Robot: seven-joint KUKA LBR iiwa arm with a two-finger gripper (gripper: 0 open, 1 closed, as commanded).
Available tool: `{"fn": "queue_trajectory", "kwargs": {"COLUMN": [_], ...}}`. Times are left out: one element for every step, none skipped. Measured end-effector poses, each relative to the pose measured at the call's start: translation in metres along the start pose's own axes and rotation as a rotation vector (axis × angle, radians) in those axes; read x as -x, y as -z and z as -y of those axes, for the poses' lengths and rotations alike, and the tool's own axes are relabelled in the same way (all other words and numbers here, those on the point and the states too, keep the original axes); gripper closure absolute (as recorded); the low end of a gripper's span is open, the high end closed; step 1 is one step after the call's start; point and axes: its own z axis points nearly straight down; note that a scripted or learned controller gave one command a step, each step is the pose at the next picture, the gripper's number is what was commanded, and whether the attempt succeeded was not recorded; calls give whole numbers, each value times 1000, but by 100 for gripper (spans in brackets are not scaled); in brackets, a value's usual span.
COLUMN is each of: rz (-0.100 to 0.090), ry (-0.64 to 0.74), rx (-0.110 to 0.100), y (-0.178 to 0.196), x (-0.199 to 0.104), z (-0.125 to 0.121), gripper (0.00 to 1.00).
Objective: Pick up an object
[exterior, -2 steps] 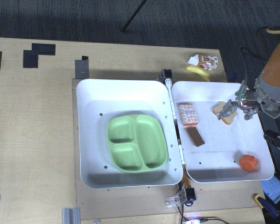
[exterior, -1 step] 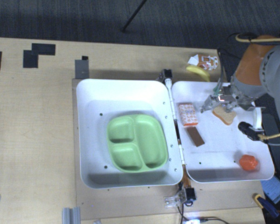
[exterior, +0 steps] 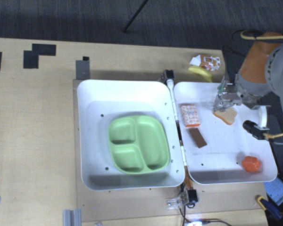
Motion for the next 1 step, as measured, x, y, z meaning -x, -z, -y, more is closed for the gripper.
{"fn": "queue_trajectory", "kwargs": {"rz": [0], "ry": [0], "rx": [-1], "y": [0], "x": [0], "z": [0], "gripper": [0]}}
